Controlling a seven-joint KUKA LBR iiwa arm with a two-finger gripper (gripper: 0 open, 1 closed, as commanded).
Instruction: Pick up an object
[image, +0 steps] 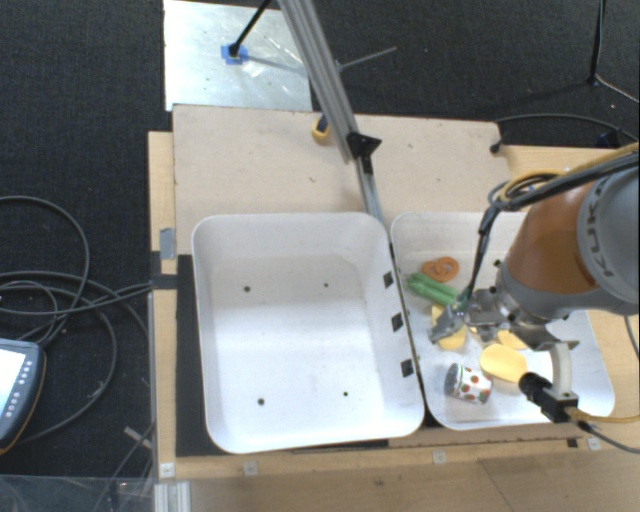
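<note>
Camera view, looking down on two white bins. Right bin (600, 385) as landmark: gripper (450, 325) lowered into its left half, beside the wall shared with the left bin (290, 330). Fingers spread narrowly, tips touching or just above a small yellow piece (453, 340); contact versus hovering not resolvable, nothing clearly clamped between them. Green elongated object (432, 291) lying just up-bin of the fingertips, slanted; orange round object (440, 268) beyond it, near the bin's far wall. Larger yellow object (503, 364) near the bin's middle, partly under the wrist. Small patterned cup-like object (467, 383), white with red and green marks, on its side near the bin's near wall.
</note>
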